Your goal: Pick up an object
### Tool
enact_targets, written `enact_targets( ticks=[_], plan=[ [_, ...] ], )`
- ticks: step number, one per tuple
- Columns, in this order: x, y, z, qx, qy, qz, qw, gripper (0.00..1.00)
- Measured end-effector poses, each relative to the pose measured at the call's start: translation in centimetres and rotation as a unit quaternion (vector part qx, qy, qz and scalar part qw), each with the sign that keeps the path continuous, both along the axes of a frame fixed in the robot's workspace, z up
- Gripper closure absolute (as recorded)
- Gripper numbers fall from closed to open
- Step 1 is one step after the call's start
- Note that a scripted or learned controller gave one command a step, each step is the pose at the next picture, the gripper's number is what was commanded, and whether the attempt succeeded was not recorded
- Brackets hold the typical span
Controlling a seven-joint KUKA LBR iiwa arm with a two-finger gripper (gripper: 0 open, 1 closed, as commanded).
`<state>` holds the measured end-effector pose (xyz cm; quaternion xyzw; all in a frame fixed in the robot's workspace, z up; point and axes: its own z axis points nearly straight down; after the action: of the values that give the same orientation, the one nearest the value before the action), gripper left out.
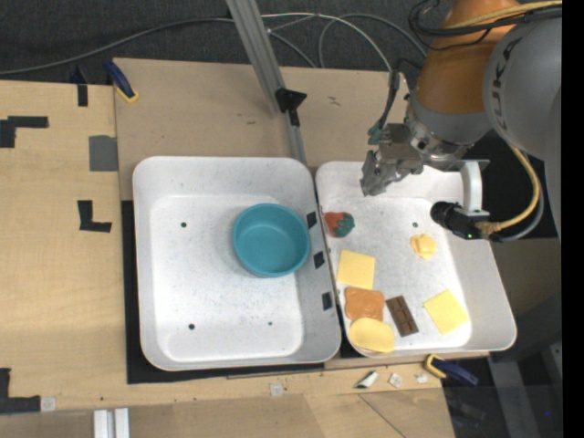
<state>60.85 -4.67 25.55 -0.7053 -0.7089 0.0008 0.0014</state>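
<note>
The arm [484,53] reaches in over the right bin [484,336], and its end effector [377,181] hangs above that bin's far left corner. Nothing is seen between it and the bin floor; whether it is apart or together cannot be told from this angle.

No object has been lifted, so the pick looks not yet done. The candidates all lie in the right bin: a small red and green piece [339,224] sits nearest, just below the end effector; a yellow square [356,269] lies further toward the near edge, with an orange block [364,301], a pale yellow rounded piece [371,335] and a brown bar [401,316] crowded together beyond it. A second yellow block [446,310] and a small yellow bit [422,245] lie apart to the right. The left bin [182,336] holds a blue bowl [270,239].

What seems left is the whole grasp: descending onto one piece, closing, and raising it.
</note>
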Motion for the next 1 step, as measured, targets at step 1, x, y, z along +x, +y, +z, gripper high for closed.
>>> enact_targets(
  ticks=[1],
  plan=[
    [-0.67,5.47,0.34,0.0005,0.0,0.001,1.0,1.0]
  ],
)
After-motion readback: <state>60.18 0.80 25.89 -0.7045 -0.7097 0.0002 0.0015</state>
